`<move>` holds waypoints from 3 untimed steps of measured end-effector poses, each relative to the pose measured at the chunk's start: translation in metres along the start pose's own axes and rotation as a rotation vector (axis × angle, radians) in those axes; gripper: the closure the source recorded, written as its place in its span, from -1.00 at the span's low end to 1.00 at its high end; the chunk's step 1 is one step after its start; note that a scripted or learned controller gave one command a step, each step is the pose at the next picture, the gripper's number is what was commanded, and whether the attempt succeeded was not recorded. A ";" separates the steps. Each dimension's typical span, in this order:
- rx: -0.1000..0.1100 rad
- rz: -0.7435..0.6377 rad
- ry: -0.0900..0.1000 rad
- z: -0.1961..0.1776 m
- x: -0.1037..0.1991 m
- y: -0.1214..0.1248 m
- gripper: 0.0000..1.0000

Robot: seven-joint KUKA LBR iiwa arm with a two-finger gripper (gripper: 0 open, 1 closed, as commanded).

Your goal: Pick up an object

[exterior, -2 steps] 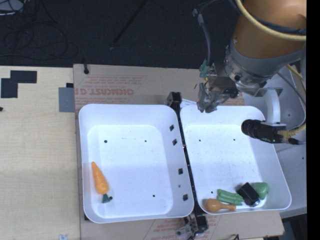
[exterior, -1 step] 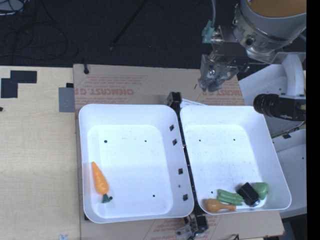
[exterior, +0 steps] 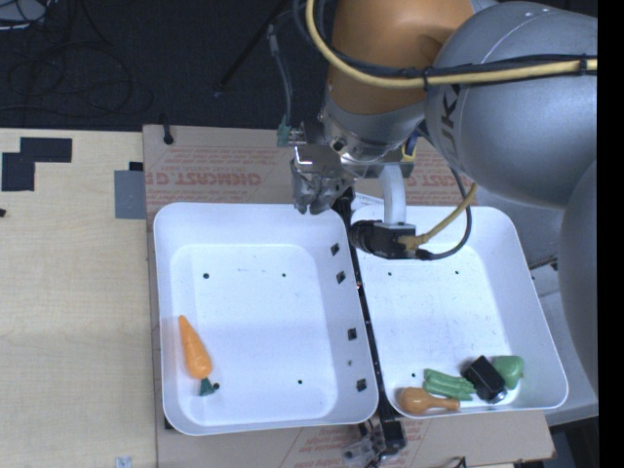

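Well below the gripper lies the carrot.

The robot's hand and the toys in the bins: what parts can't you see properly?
- Gripper: too dark and small in the camera view to tell open from shut.
- Green toy: partly covered by the black block.
- Carrot: its leafy end is too small to make out.

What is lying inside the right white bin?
In the right bin, near its front edge: a green pea pod, a black block, a green piece partly covered by the block, and an orange-brown pear-like piece.
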State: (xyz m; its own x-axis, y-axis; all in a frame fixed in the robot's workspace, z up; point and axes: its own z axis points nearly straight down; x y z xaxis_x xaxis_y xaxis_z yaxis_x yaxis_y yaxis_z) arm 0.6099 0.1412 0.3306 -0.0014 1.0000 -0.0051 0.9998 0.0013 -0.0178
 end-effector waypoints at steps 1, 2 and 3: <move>-0.017 0.006 0.004 -0.059 -0.064 -0.052 1.00; -0.033 -0.006 0.010 -0.216 -0.010 -0.068 1.00; -0.001 0.005 0.000 -0.065 -0.043 -0.046 1.00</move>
State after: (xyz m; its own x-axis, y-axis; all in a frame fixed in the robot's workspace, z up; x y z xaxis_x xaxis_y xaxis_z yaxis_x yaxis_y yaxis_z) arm 0.5649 0.0981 0.3969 0.0040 1.0000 -0.0051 0.9999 -0.0041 -0.0168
